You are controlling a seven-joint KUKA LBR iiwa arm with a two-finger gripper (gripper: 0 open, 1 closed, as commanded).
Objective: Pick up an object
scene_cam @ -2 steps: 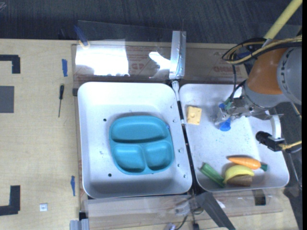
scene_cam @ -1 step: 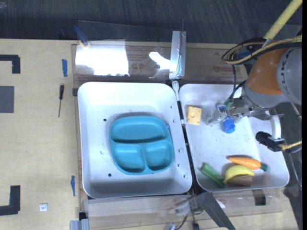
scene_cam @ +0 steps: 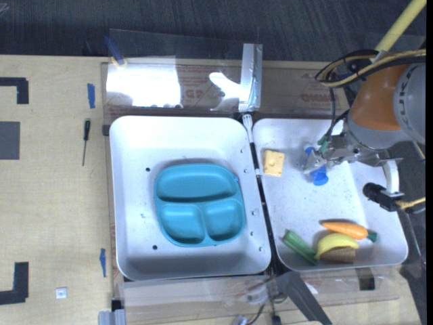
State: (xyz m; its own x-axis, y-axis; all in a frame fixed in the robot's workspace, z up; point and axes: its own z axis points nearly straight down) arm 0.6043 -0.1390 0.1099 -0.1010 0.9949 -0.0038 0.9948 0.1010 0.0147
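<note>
Camera view: arm over the right bin, toys down on the floor of it

Camera view looks down on two white bins side by side; the left bin (scene_cam: 128, 181) has a blue plate (scene_cam: 198, 203) with three parts lying in its middle; the right bin (scene_cam: 298, 202) has the small things in it

The grey arm (scene_cam: 389, 107) with its orange band comes in from the right, and its gripper (scene_cam: 323, 156) hangs over the top part of the right bin; I cannot tell if it is open or shut, because that part is too small and mixed up with wires; a small blue thing (scene_cam: 319, 177) sits just under the gripper, and I cannot tell if it is a toy or a part of the gripper

A yellow cheese block (scene_cam: 273, 162) lies near the top left of the right bin, just beside the gripper but apart from it; a toy carrot (scene_cam: 345, 229) lies near the bottom right; a yellow banana (scene_cam: 336, 244) lies right below it, touching it; a green stick-shaped toy (scene_cam: 299, 244) lies tilted just left of the banana; these three are well apart from the gripper
</note>
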